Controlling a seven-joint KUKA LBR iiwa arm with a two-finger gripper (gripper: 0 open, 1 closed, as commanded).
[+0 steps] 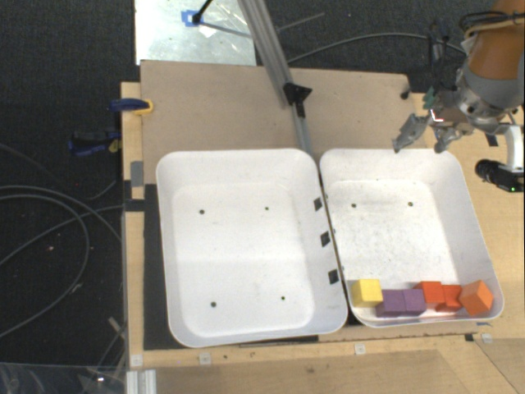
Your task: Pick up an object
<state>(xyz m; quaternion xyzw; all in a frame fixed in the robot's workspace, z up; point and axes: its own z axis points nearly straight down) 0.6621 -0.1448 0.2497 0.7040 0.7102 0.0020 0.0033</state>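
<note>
Brown bench [230,105] on dark carpet, two white bins [238,245]. Gripper [425,131] spread open, holding nothing, over right bin's far rim. Well below it: one yellow block [367,291], one purple [401,302], seemingly three orange [476,297].

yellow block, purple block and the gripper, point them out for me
yellow block [367,291], camera view, centre of its top face
purple block [401,302], camera view, middle of its top
gripper [422,135], camera view, midway between its fingertips
</note>
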